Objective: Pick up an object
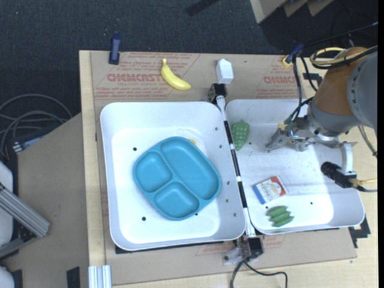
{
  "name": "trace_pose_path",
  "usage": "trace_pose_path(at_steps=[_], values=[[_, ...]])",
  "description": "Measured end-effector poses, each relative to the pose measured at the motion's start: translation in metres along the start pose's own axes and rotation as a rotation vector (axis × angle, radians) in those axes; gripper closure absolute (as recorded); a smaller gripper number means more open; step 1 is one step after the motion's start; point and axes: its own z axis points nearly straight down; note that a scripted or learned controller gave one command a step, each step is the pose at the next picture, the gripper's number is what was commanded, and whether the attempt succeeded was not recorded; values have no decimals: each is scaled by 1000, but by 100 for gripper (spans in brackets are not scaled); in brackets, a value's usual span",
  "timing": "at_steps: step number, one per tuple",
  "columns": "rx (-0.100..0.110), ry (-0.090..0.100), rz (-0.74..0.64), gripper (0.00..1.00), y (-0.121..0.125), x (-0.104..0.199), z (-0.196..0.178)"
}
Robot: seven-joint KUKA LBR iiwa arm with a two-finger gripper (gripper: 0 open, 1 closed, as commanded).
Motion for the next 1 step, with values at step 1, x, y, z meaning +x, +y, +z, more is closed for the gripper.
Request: trace_pose_path(at_steps=[1], values=[[-1, 0, -1, 0, 55, -63, -39]])
